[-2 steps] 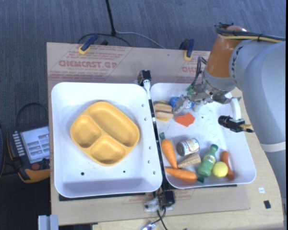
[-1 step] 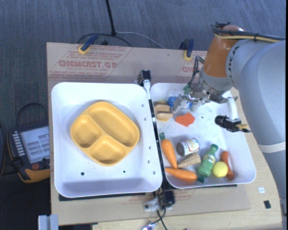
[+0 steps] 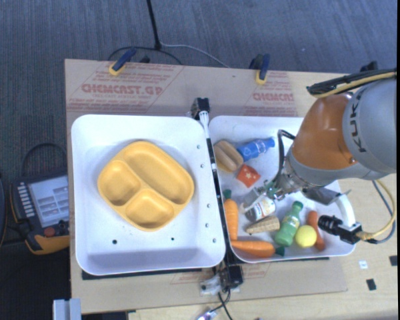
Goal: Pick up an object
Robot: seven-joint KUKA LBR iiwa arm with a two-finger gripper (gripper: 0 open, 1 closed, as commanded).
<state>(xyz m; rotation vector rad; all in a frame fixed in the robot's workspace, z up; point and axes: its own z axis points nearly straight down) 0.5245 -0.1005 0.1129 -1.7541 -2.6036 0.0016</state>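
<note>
My gripper (image 3: 269, 192) reaches down into the middle of the right bin (image 3: 217, 179), under the orange band of the wrist. Its tip is right above a small brown bottle with a white label (image 3: 261, 209) and touches or nearly touches it. Nothing shows as lifted. Around it lie a red block (image 3: 247, 175), a blue bottle (image 3: 257, 147), a bun (image 3: 227, 155), a green bottle (image 3: 289, 225), a tan wedge (image 3: 263, 226), a yellow lemon (image 3: 306, 236) and two carrots (image 3: 232, 219) (image 3: 253, 249).
The left bin (image 3: 93, 245) holds a yellow three-compartment plate (image 3: 145, 184). A small green piece (image 3: 227, 194) lies by the divider between the bins. The arm's body covers the right bin's far right side. A handheld controller (image 3: 43, 205) sits on the floor at left.
</note>
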